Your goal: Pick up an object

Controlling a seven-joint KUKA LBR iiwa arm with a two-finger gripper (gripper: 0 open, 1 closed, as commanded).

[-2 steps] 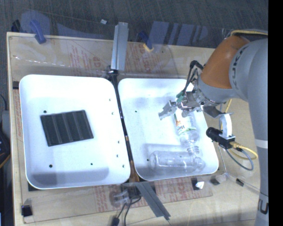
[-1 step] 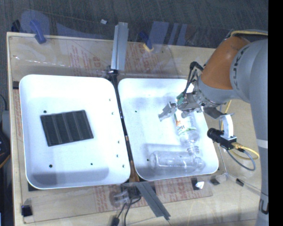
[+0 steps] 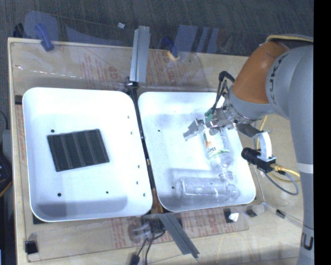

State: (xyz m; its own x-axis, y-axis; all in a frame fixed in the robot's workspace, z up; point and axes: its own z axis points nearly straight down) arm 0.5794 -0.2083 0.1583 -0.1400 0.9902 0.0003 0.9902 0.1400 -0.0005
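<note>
The hand [image 3: 201, 127] hangs over the right bin [image 3: 160, 148] above a small bottle [image 3: 216, 149]; its grip state cannot be told

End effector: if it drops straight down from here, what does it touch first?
Probably the upright-lying clear bottle just under the end effector in the right bin, though one slanted view leaves depth uncertain.

Claw [image 3: 201, 127] fingertips blurred, indistinct
</note>
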